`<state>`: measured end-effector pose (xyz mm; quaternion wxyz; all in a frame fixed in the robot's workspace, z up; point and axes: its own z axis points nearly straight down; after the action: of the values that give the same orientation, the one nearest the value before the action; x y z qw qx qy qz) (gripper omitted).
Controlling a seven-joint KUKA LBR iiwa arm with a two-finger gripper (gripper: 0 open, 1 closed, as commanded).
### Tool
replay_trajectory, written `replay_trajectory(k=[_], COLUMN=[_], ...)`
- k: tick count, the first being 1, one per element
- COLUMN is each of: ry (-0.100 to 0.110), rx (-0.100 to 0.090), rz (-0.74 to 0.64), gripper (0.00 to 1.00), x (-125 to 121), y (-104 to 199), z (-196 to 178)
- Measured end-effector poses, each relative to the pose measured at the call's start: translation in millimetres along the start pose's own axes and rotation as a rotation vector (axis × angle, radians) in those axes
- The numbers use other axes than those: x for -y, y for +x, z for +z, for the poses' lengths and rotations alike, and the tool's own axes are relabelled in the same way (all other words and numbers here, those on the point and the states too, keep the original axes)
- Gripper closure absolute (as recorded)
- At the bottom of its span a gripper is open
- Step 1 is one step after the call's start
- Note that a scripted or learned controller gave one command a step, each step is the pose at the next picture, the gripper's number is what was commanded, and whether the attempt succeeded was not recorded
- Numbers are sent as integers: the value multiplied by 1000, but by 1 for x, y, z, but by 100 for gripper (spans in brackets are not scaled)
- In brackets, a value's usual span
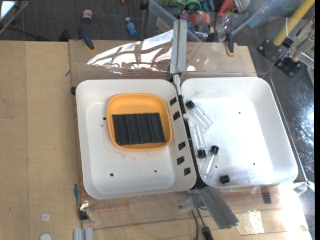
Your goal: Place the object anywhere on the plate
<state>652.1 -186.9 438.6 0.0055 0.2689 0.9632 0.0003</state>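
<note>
An orange-yellow plate [140, 100] with rounded corners rests in the left white bin [130, 179], a little above the bin's middle. A flat black ribbed block [139, 129] lies on the plate, covering most of its floor, with its long side running left to right. Nothing touches the block or the plate.
The right white bin [265, 129] holds several clear tubes with black caps [200, 118] near its left wall and one near its front [235, 177]. Black clips [181, 145] line the wall between the bins. A clear box of toys [210, 4] stands behind the bench.
</note>
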Motion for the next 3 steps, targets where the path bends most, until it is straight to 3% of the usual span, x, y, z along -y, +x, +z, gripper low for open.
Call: replay_trajectory(k=[1,3], ry=[0,-2], rx=[2,3], rz=[-326,-1071], gripper=[100,100], x=[30,21], y=[-21,-32], z=[1,1])
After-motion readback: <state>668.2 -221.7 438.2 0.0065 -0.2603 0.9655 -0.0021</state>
